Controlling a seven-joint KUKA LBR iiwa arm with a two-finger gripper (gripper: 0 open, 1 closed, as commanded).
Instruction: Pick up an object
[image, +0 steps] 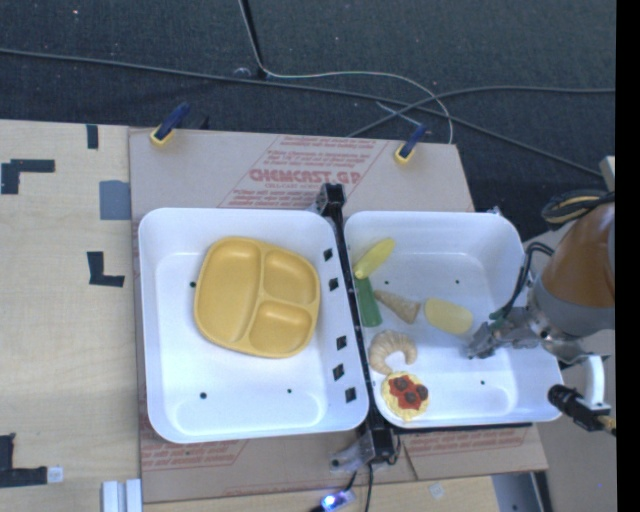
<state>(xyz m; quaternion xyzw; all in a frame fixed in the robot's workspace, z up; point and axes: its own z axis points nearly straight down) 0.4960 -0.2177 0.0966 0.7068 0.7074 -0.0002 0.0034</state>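
Two shallow white bins sit side by side on the bench (60, 300), over a brown cardboard sheet (300, 170) held w/ two yellow-and-blue clamps at its far edge. Left bin (170, 400) holds a yellow divided plate (257, 296), three compartments, lying flat in the bin's upper-middle. Right bin (480, 400) holds the small items: a yellow corn-like piece (374, 257) near the top-left corner, a green strip (370, 303) just below it along the divider, a tan cone-shaped piece (400, 306) beside the green one, a pale yellow lump (448, 316) approx. mid-bin, a croissant-shaped piece (391, 350) lower left, and a small round tart w/ red and dark bits (405, 395) near the front wall. Arm (580, 280) comes in from the right edge, orange band visible, w/ the end effector (487, 340) low inside the right bin, just right of the pale yellow lump, apart from it. Can't tell if the end effector is open or closed; nothing seen gripped. Dark cables run across the dark floor behind the bench.
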